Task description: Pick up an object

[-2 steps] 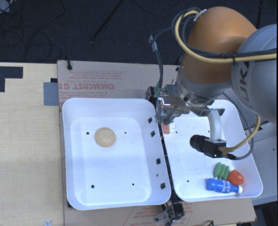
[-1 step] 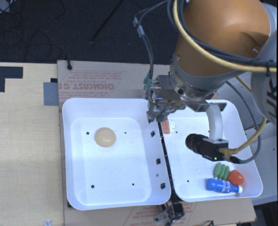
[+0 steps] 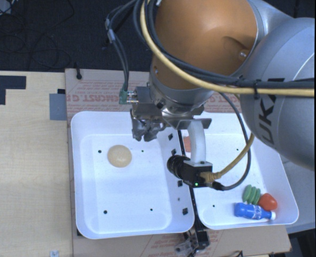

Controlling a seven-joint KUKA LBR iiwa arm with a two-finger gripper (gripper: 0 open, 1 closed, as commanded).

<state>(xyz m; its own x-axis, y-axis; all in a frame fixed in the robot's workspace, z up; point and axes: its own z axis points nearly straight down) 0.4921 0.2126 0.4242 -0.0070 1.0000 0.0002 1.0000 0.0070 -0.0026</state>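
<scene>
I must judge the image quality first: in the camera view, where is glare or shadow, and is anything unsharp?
Camera view: a soft highlight sits on the orange band; the arm shades the left bin near the end effector; the beige disc and blue bottle look slightly soft.

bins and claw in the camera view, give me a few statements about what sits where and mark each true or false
1. The tan round object lies in the left bin. True.
2. The blue bottle lies in the left bin. False: it lies in the right bin, near that bin's lower corner.
3. The claw hangs over the upper part of the left bin. True.
4. The claw touches the tan round object. False: it sits apart, up and to the right of it.
5. The green object and the orange-red object lie side by side above the blue bottle. True.
</scene>
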